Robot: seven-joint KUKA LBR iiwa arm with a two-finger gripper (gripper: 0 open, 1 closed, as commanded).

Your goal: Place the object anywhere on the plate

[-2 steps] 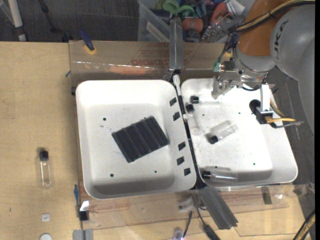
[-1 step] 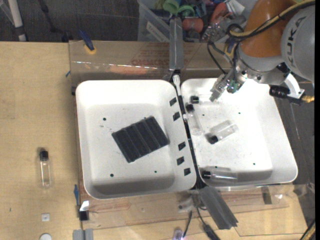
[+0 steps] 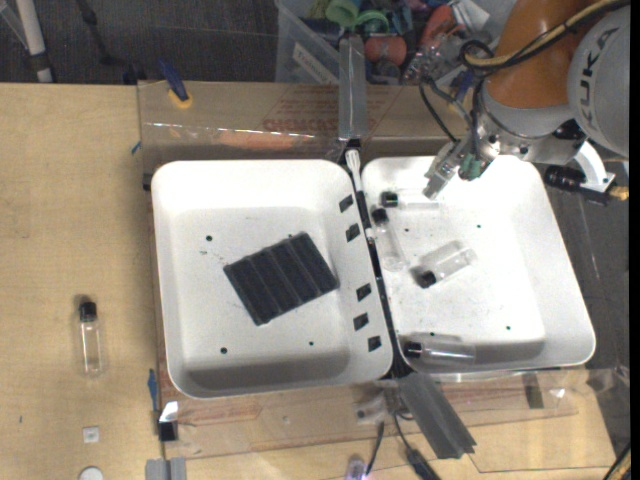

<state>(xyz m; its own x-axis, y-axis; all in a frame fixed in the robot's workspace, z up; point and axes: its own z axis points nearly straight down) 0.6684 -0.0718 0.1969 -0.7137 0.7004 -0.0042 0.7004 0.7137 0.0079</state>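
Observation:
A black ribbed plate (image 3: 280,276) lies flat and slightly turned in the middle of the left bin (image 3: 190,198). In the right bin (image 3: 520,268), a clear vial with a black cap (image 3: 443,265) lies on its side near the centre. My gripper (image 3: 454,174) hangs over the back part of the right bin, above and behind that vial. It is open, with nothing between its fingers.
A second clear vial (image 3: 388,230) lies along the right bin's left wall, and a third (image 3: 437,347) lies at its front edge. Another vial (image 3: 90,336) lies on the wooden table at far left. A tub of coloured items (image 3: 390,8) stands behind the bins.

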